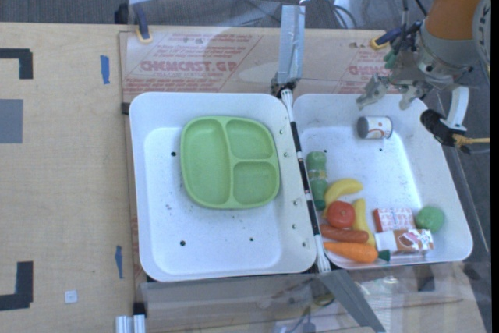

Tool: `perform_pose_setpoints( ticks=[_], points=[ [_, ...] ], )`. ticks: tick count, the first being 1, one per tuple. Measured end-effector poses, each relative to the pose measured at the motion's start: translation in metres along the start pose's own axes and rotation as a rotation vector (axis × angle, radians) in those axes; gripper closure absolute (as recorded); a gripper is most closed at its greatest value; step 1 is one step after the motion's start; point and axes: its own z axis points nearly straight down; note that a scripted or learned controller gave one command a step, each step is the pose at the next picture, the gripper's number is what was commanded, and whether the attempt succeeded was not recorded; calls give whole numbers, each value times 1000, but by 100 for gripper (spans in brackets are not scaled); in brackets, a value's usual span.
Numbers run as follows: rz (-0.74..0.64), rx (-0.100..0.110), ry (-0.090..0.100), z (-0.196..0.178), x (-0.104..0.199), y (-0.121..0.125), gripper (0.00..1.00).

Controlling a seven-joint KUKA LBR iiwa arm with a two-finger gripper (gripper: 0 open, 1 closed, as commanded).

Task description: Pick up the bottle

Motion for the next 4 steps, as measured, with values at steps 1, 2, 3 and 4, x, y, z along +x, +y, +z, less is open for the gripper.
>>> perform_pose_setpoints(
  ticks=[1, 2, 3, 4],
  points=[
    [62, -1, 0, 95, -59, -69, 0],
    [-7, -9, -3, 111, -46, -126, 0],
    [147, -2, -2, 0, -75, -187, 0],
    [303, -13, 8, 99, -58, -181, 0]
  ],
)
